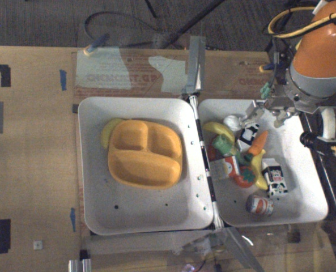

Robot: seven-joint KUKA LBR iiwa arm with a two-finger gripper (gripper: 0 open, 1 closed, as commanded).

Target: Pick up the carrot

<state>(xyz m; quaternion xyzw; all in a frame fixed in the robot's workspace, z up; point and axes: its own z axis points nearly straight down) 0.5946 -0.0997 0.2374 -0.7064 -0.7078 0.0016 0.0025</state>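
- The surface (37, 169) is tan board and carries two shallow white bins side by side.
- The left bin (94, 208) holds an orange divided plate (145, 153); a yellow item (108, 132) shows at the plate's far-left edge, partly under it.
- The right bin (306, 191) holds a cluster of toy foods and containers.
- The carrot (259, 143) lies in the far half of the right bin, orange, tilted, with its thick end toward the far right. It rests on the pile, touching a black-and-white carton (247, 135) on its left.
- A yellow banana (218, 130) lies at the far-left of the pile; a green item (223, 145) sits just beside it.
- A second black-and-white carton (274, 180) stands toward the near right, and a small can (260, 205) lies on its side at the near edge of the group.
- The arm (320, 44) enters from the right; the gripper (268, 113) hangs over the far edge of the right bin, just beyond the carrot.
- The fingers are spread apart with nothing between them.
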